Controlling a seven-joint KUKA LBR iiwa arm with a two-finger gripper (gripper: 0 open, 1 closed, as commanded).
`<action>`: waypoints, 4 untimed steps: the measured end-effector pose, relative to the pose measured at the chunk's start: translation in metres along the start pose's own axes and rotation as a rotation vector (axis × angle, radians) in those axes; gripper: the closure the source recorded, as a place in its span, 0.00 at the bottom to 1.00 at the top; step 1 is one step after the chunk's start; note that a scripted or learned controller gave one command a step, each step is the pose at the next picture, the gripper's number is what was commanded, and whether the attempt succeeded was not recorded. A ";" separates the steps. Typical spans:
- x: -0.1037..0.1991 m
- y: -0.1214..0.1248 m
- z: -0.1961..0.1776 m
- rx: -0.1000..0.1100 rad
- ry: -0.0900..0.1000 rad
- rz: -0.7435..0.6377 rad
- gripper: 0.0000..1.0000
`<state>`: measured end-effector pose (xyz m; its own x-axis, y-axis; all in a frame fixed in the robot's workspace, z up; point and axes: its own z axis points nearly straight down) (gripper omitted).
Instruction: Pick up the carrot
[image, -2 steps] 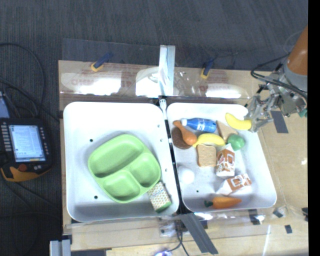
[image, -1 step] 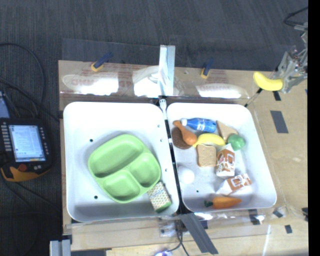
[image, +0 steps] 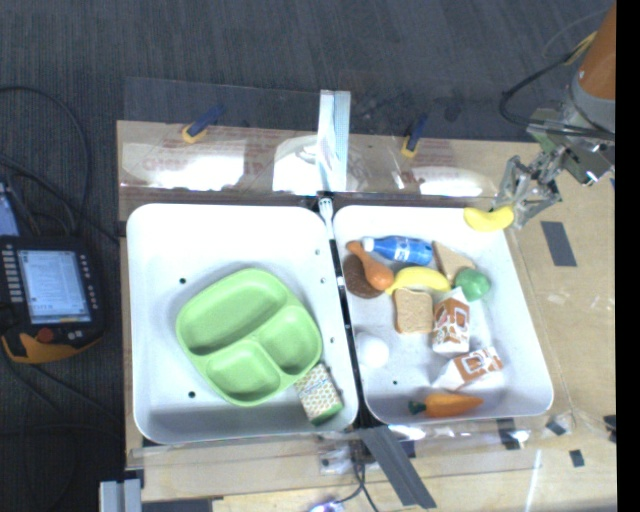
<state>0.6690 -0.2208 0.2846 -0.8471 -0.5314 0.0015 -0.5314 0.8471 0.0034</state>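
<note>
Orange carrot (image: 449, 404): lying at the near edge of the right bin (image: 530, 340), well away from the arm
Gripper (image: 522, 196): above the bin's far right corner, jaws pinching a yellow banana (image: 488, 218)

Even overhead light, glare on plastic sheet (image: 300, 165), slight softness overall.

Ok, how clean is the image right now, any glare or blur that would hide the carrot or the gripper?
In the camera view, the carrot is sharp and evenly lit near the right bin's front wall; glare washes out the clear panel behind the bins; the gripper is soft and small at the upper right, a yellow item just below it, grasp unclear.
</note>
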 end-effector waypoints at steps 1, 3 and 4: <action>0.000 -0.001 0.041 0.003 -0.004 0.155 1.00; 0.000 0.000 0.033 0.001 -0.001 -0.214 1.00; 0.000 -0.001 0.038 0.004 -0.005 0.018 1.00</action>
<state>0.6694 -0.2220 0.2467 -0.8567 -0.5159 -0.0036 -0.5159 0.8567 -0.0002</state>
